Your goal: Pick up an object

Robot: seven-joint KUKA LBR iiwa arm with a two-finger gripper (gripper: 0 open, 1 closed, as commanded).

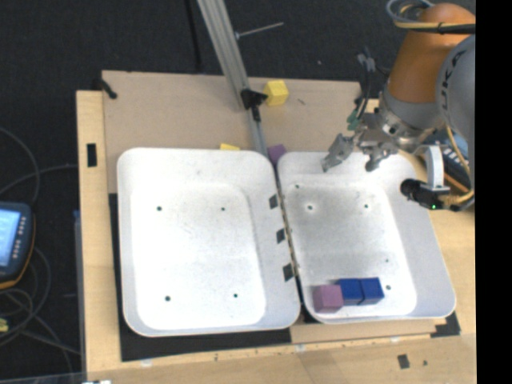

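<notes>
Two shallow white bins sit side by side on the bench, the left bin and the right bin touching along a seam marked with small dark clips. At the near edge of the right bin, a purple block and a blue block lie pressed together, the purple one to the left. The grey arm with its orange band reaches in from the right, and its pincer hangs over the far edge of the right bin with both fingers spread apart and nothing between them, well apart from the two blocks. Beyond the bins, a yellow block rests on the bench near the foot of a slanted metal rail, while a small purple piece and a thin yellow piece peek out just behind the far rims of the bins. On the far left, a handheld screen with trailing cables lies off the bench on the dark floor.
</notes>
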